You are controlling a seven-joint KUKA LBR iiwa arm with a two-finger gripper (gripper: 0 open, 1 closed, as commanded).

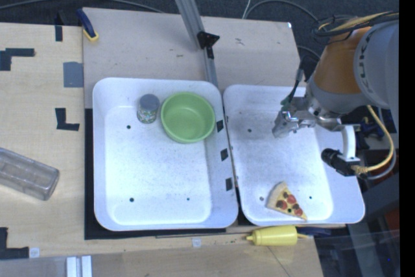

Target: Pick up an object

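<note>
The tool (283, 126) hangs over the right bin (259, 100), above its bare floor; whether it is wide or narrow I cannot tell, and nothing shows in it. The pizza slice (286, 200) lies flat in that bin's near corner, well apart from the tool. It looks like a light, stiff toy; pinching across its thin edges seems best.

arm (363, 68): cut off by right edge, hides right bin (259, 139) far corner | gripper (283, 126): too small and blurred to read | clear tube (26, 173): cut by left edge | metal pole (185, 0): cut by top edge | can (148, 108): label unreadable
</note>
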